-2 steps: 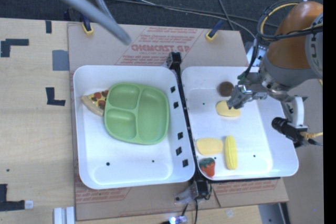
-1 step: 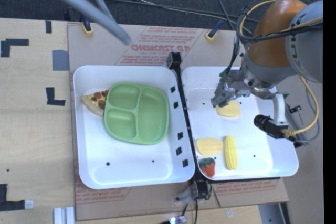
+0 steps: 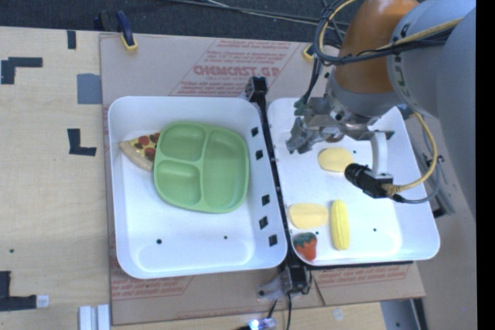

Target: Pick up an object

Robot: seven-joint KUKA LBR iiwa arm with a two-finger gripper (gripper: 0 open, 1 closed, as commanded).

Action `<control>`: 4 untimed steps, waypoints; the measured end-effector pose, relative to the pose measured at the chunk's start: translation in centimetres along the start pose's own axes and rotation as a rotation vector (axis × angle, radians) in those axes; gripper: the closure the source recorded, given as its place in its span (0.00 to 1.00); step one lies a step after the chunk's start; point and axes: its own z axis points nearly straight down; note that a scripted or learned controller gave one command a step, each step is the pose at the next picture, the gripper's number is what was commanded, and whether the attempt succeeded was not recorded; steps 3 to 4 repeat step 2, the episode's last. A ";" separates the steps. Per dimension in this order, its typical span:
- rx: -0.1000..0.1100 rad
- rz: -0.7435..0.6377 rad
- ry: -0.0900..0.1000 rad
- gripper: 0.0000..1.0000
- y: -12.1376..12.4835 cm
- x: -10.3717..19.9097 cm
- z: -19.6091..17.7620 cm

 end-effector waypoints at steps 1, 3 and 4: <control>-0.001 -0.002 0.001 1.00 2.3 5.9 0.1; -0.002 -0.001 0.001 1.00 3.4 10.6 -1.2; -0.002 -0.001 0.001 1.00 3.4 10.6 -1.2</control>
